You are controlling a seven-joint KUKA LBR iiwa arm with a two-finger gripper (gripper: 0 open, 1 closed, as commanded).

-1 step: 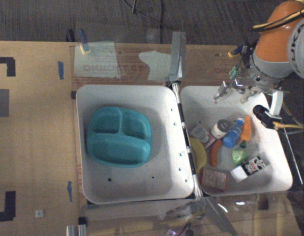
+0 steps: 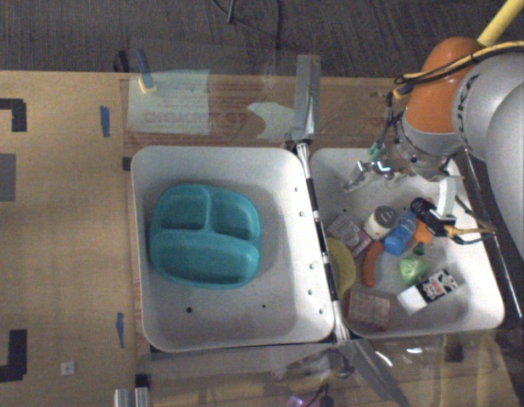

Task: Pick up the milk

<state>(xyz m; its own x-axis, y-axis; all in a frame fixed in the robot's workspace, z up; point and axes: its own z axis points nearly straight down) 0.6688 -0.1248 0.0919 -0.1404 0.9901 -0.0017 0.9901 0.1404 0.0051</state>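
Milk carton (image 2: 432, 288) is in the right bin (image 2: 487, 312), in the near-right corner area. It's white with black patches, lying on its side and skewed to the bin walls. A green item (image 2: 410, 268) sits just beside it on the upper left, and a pinkish flat packet (image 2: 370, 309) is near it to the left, along the near wall.

Camera view, rest of the right bin:
- A blue bottle (image 2: 399, 234) is touching a white jar with a dark top (image 2: 381, 221).
- An orange-red oblong piece (image 2: 370, 264) sits below them.
- A yellow dish (image 2: 344, 264) lies against the left wall.
- A second small packet (image 2: 348, 231) sits above the dish.

Gripper (image 2: 370, 170) is over the far-left part of the right bin, well apart from the milk, with most of the clutter between them. Can't tell from this angle whether it's open or closed, and nothing visible is held in it. The grey arm with the orange band (image 2: 444, 91) comes in from the right, above the far edge of the bin.

Left bin (image 2: 160, 312) holds a teal divided plate (image 2: 205, 236), roughly centred and sitting flat.
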